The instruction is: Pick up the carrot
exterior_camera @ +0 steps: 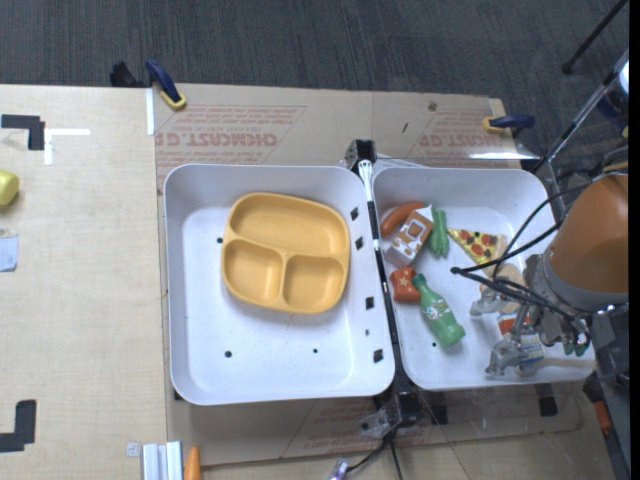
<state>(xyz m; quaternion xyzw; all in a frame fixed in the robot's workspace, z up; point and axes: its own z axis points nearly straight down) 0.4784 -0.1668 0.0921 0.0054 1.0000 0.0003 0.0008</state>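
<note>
Floor: dark grey carpet [320, 18] runs across the top, behind the bench.
Bench: pale wood [70, 298] on the left, with a sheet of printed cardboard [260, 133] under the bins, pinned by two blue clamps, one at [165, 83] and one at [508, 123].
Bins: two, white and shallow, side by side; the left bin [200, 358] and the right bin [420, 368] touch along their inner walls.
Left bin: one yellow plate [287, 252] with three compartments, lying flat.
Right bin, counted: one carrot [400, 216], one small printed carton [408, 238], one green leafy piece [439, 232], one pizza slice [476, 242], one red item [404, 285], one green bottle [440, 312].
Carrot: orange-red, lying at the upper left of the right bin, close to the inner wall, its lower part covered by the carton that overlaps it.
Arm: one, its orange band [600, 238] over the right bin's right side, cut off by the picture's edge.
Gripper [515, 353]: low over the bin's lower right corner, well apart from the carrot; cannot tell whether the jaws are spread or closed, as metal parts and dark cables blur together there.
Hard to make out: pale and orange shapes beneath the wrist, partly hidden by cables; a yellow object [6, 188] cut off at the left edge.
</note>
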